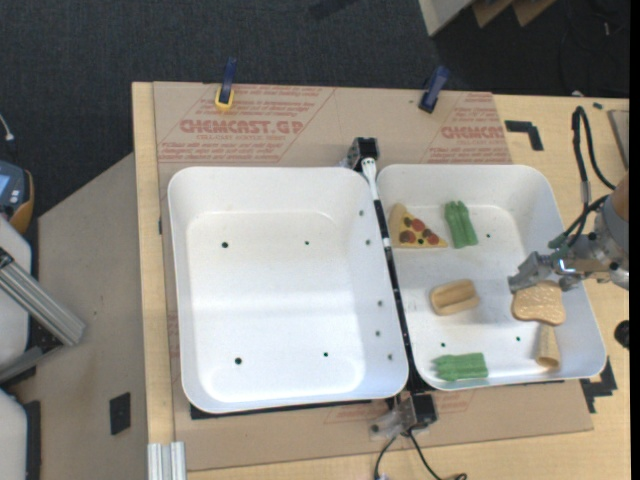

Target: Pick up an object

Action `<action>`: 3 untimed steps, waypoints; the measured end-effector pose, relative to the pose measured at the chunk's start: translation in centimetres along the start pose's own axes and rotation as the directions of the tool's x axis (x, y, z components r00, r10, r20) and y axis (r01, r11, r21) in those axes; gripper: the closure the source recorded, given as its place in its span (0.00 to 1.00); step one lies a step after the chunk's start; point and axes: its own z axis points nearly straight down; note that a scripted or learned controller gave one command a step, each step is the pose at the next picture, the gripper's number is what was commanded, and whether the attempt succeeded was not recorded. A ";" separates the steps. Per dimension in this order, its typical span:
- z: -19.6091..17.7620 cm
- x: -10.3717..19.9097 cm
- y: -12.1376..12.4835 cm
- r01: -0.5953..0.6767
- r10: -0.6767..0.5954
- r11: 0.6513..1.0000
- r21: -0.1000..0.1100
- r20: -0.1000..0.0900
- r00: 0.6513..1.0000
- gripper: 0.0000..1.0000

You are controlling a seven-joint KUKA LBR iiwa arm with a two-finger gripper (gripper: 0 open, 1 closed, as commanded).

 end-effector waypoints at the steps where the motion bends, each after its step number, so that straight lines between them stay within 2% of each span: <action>1: 11.2 9.3 -1.1 0.009 -0.009 1.000 0.013 -0.010 1.000 1.00; 3: 8.8 8.7 -0.9 0.002 -0.002 1.000 0.006 -0.004 1.000 1.00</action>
